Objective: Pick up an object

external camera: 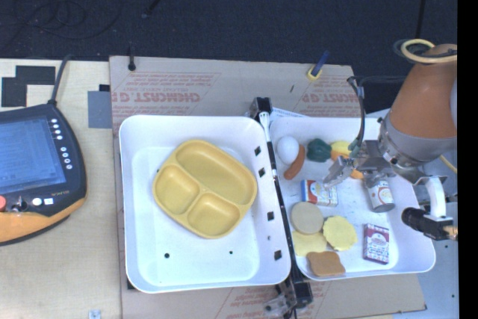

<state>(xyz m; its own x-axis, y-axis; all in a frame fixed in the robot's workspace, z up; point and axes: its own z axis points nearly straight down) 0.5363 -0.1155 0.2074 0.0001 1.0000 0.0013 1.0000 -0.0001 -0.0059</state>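
1. Over the right bin point(418, 261), the gripper point(351, 166) hangs low among the small goods; its metal fingers blur into the clutter, so whether they are spread or pinched cannot be told, and nothing is plainly seen between them.
2. Arm point(422, 112): grey wrist with orange band, right of the gripper, cut off at the frame edge and hiding the bin's upper right corner.
3. Just left of the gripper: a dark green item point(318, 150), a white egg point(287, 149) and a brown sausage-like piece point(296, 163); identities uncertain at this size.
4. Just below-left of the gripper: a small red-and-white packet point(321, 193).
5. Just right of the gripper: a small can point(379, 194), partly hidden by the wrist.
6. Farther below: a grey disc point(306, 217), a yellow disc point(340, 233), a toast-like piece point(326, 263), a red carton point(376, 243).
7. Well left of the gripper: left bin point(149, 250) holding a yellow divided tray point(205, 187).
8. Far left: a teach pendant point(33, 172), cut off by the frame.
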